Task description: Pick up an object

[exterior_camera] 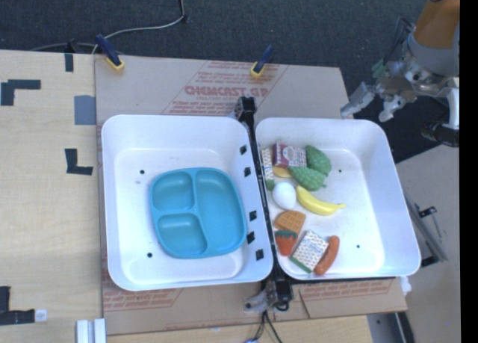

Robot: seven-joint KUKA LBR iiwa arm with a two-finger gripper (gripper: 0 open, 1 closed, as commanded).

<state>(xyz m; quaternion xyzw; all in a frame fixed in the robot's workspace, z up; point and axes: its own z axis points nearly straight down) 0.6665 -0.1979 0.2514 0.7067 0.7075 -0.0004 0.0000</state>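
Camera view | jaws (371, 107) spread (holding nothing) | curved glossy banana (318, 202) | smooth egg (284, 195)

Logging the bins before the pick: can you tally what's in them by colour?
Blue: 1, the divided plate in the left bin
Green: 2, two leafy vegetables
Yellow: 1, banana
White: 1, egg
Orange or red: 3, waffle piece, carrot, sausage
Printed packets: 2
Total: 10; the right bin's pile overlaps, so more could be hidden.
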